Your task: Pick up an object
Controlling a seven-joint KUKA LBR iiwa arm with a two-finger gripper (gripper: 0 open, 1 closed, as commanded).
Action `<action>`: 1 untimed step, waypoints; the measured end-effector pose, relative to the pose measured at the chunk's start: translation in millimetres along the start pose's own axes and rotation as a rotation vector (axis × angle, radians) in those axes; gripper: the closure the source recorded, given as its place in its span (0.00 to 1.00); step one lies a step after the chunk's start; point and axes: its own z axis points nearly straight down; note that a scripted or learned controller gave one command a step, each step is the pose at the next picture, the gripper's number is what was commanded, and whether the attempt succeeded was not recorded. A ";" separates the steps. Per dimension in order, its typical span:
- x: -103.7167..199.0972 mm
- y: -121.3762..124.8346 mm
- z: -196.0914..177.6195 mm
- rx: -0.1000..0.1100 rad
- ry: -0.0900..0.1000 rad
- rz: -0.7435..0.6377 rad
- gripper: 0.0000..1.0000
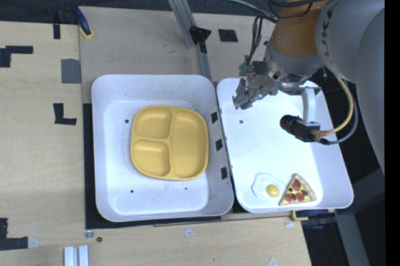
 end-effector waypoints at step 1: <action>47.6 22.3 -3.8 0.000 0.000 0.001 1.00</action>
